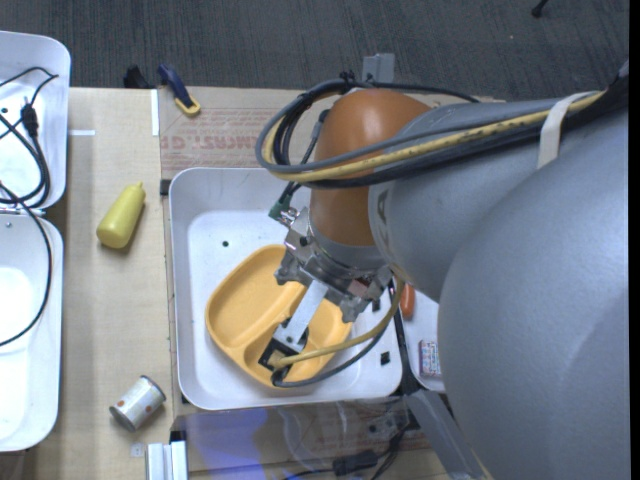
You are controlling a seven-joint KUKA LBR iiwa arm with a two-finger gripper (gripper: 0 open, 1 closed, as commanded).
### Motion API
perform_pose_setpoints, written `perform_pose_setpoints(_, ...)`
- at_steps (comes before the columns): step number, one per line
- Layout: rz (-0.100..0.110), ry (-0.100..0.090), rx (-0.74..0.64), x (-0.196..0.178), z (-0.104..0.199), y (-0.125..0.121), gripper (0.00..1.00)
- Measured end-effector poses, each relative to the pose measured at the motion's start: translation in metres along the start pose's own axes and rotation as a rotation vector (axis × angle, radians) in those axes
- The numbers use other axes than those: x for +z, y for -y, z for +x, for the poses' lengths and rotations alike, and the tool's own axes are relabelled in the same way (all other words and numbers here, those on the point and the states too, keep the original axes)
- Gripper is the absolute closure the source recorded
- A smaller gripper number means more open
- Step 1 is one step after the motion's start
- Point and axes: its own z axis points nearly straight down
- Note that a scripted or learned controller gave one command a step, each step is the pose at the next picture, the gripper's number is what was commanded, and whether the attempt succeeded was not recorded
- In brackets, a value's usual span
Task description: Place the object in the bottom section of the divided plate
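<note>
A yellow divided plate (238,313) lies tilted in the white bin (190,268) at the middle of the camera view. The arm's orange band and wrist hang right over the plate's right half and hide that part. My gripper (322,282) sits low over the plate, close to its inner surface. No object is visible on the part of the plate that shows. A small orange thing (407,301) peeks out at the bin's right side, next to the arm.
On the bench left of the bin lie a yellow squeeze bottle (121,216) and a small tin can (137,402). A blue and yellow clamp (177,90) rests at the back. White trays with black cables (25,148) stand at far left.
</note>
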Motion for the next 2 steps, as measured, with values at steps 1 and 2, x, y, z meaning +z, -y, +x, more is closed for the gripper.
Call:
perform_pose_setpoints(1,0.000,0.001,0.001,0.0002,-0.0002,0.0000,0.00)
perform_pose_setpoints(2,0.002,0.009,-0.002,-0.0056,-0.0005,-0.0008,1.00)
